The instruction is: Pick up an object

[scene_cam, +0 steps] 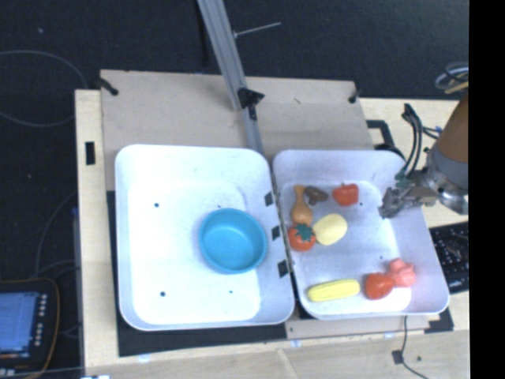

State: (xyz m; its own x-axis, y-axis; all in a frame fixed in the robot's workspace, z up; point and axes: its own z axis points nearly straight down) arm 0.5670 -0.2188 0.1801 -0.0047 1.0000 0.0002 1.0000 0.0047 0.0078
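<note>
The right bin (410, 243) holds several toy foods: an orange gourd (300, 206) with a brown piece (316, 195) beside it, a small red fruit (345, 194), a red tomato (301, 237), a pale yellow lemon (330, 229), a yellow corn cob (333, 290), a red piece (378, 286) and a pink piece (402, 272). My gripper (392, 204) hangs at the bin's upper right, right of the small red fruit and apart from it. Nothing shows between its tips.
The left bin (158, 180) holds a blue bowl (231, 240). A grey metal pole (225, 54) slants down to the bins' shared back edge. Cables (412, 129) loop near the arm's wrist. A screen (22, 322) sits at lower left.
</note>
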